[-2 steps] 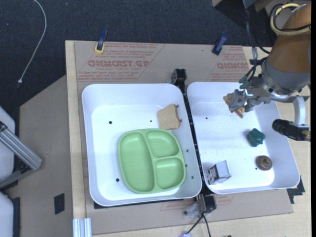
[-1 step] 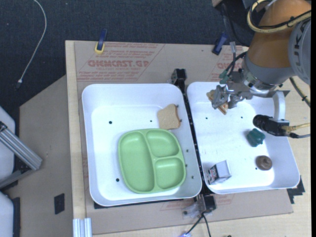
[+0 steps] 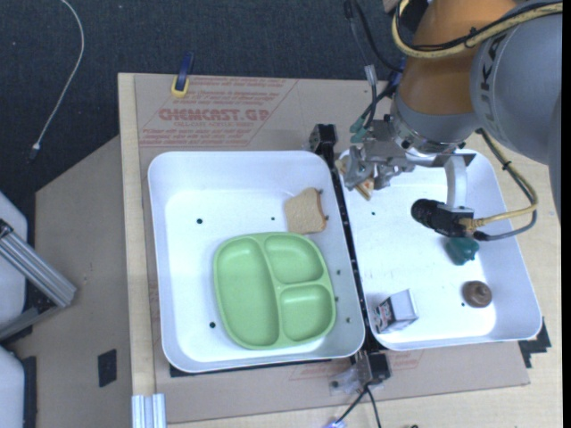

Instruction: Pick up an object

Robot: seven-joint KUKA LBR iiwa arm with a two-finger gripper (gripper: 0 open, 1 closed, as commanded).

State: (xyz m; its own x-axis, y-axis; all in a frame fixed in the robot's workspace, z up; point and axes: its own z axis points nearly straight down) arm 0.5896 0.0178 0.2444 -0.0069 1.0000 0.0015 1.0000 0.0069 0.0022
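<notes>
Cardboard (image 3: 223, 114) with red lettering covers the surface under both white bins. In the left bin (image 3: 169, 239) a green divided plate (image 3: 272, 288) lies toward the near side. A slice of bread (image 3: 306, 210) sits just beyond the plate's far right corner, close to the wall between the bins. Across that wall, the end effector (image 3: 368, 175) hangs over the far left corner of the right bin (image 3: 401, 257); from here I cannot tell whether it is apart or together. A small grey box (image 3: 395, 310) lies near that bin's front left corner. Further right are a teal object (image 3: 463, 251) and, nearer the front, a round brown piece (image 3: 477, 293), both well apart from the end effector.
</notes>
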